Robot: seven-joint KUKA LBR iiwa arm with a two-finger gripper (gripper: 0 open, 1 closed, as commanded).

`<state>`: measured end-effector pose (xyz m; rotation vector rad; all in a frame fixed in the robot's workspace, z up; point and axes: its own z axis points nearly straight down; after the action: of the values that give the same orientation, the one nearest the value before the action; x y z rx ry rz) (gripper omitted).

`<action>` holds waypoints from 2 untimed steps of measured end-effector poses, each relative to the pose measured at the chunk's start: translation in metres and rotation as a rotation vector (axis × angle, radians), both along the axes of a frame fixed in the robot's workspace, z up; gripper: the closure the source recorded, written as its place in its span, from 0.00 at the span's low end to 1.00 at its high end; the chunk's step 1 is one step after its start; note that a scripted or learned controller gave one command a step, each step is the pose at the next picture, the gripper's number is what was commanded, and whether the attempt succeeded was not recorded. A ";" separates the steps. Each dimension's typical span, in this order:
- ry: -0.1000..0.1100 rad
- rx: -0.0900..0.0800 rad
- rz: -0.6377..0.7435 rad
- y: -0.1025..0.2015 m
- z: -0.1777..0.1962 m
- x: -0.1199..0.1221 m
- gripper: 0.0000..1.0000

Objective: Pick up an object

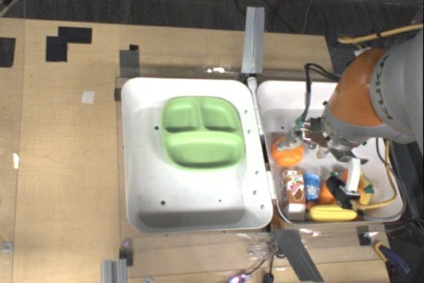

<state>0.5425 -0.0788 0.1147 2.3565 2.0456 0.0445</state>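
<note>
Orange round object (287, 154) lies in the right bin (278, 99), just right of the divider rail (260, 122) between bins. Gripper (309, 134) sits just right of and above it; finger state cannot be told. Brown snack packet (292, 186) lies below the orange object, yellow banana (333, 213) further below-right. Green divided plate (201, 130) rests in the left bin (142, 162), left of the rail.

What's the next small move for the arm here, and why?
Probably a short descent onto the round orange fruit-like toy. The pincer hangs just right of and above it in the right white bin, and nothing shows between its fingers. The toy lies apart from the cluttered pile near the yellow plastic banana, so it looks like the easiest pick.
</note>
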 end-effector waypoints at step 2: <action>-0.014 -0.003 0.009 0.000 0.026 0.005 1.00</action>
<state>0.5472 -0.0789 0.1408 2.3392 2.0483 0.0574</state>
